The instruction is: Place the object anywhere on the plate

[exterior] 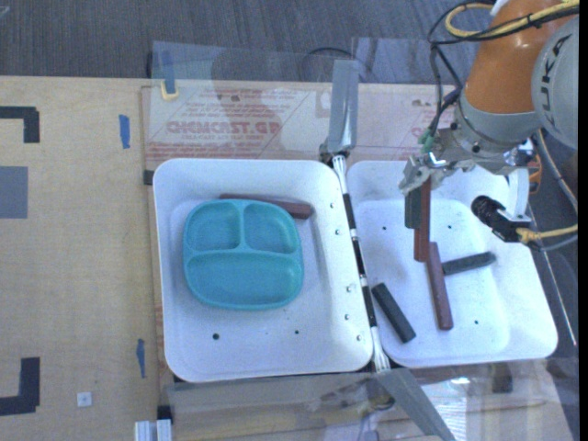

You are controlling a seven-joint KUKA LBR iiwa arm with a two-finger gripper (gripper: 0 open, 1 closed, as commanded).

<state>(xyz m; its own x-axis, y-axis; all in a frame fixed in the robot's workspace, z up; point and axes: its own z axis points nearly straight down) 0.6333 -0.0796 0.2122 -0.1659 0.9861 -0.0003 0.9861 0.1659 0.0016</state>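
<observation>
The table (73,274) bears two white bins: one (514,338) under the pincer (418,180), the other (175,338) touching it, beyond.

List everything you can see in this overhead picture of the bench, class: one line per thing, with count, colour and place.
shallow white plastic bins: two, white, side by side on the bench.
teal divided plastic plate: one, teal, in the left-hand bin.
reddish-brown flat stick: one, brown, just behind the plate, partly hidden.
long reddish-brown bar: one, brown, in the right-hand bin.
dark grey blocks: two, grey, right-hand bin; one near the front, one beside the bar.
hand: one, dark, over the right-hand bin, on the grey and orange arm.
</observation>
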